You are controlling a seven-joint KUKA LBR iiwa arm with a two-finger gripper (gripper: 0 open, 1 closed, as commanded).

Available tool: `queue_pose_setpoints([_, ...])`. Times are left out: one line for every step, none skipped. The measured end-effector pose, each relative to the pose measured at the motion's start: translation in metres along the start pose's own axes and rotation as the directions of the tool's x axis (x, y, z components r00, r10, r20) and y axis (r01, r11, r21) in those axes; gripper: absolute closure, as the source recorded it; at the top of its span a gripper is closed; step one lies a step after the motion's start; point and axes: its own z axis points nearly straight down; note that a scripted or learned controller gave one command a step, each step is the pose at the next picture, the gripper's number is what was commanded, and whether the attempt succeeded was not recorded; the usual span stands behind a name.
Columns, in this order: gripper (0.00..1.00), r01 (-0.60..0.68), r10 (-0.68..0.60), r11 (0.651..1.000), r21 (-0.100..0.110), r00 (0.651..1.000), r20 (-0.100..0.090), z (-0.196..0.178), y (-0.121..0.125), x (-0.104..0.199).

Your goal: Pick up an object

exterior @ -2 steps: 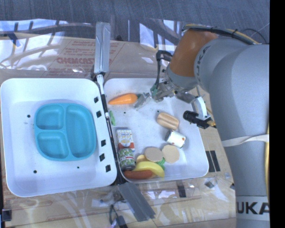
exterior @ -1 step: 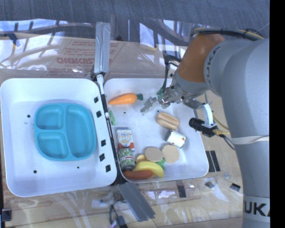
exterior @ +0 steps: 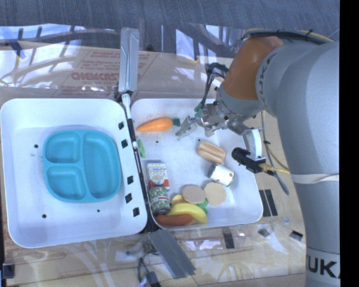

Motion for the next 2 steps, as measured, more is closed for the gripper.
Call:
queue_pose_setpoints([0.00,0.109,-0.109,0.994,0.003,0.994,-0.002,0.028,0.006,-0.011])
queue_pose_setpoints([0.00,0.138,-0.138,0.990,0.000,0.990,-0.001,0.043,0.038,0.046])
